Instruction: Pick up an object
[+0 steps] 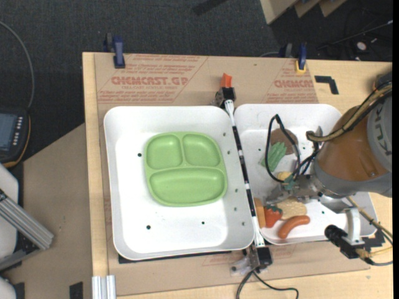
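The right bin (255, 118) holds a heap of toy food. A reddish-brown sausage (293, 225) lies near its front edge. Left of it is a small red-orange piece (272, 217). Higher up sits a green and brown item (277, 153). A tan piece (289, 205) lies under the wrist. My gripper (292, 190) reaches down into this bin from the right, over the heap's middle. The wrist and its cables hide the fingers.
A green three-part plate (185, 168) lies in the left bin (124, 217). A divider rail (240, 167) runs between the bins. Clamps sit on the board's far edge (117, 50) (300, 56). The arm's orange band (348, 154) covers the right bin's right side.
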Action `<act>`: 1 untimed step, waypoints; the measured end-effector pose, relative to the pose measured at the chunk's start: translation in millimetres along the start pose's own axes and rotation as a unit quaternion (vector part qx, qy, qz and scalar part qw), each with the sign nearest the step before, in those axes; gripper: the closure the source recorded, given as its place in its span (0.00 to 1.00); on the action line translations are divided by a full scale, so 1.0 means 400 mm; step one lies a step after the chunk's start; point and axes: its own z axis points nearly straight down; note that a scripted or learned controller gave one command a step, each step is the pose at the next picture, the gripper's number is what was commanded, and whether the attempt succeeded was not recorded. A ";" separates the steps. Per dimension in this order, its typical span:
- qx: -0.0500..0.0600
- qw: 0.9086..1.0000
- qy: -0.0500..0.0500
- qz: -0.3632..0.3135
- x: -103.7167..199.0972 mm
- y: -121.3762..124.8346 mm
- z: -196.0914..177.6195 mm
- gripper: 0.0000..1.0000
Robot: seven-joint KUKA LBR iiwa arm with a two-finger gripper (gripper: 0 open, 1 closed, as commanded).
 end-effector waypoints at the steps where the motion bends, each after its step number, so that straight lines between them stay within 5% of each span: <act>1: -0.001 1.000 0.000 0.000 0.000 0.002 -0.023 1.00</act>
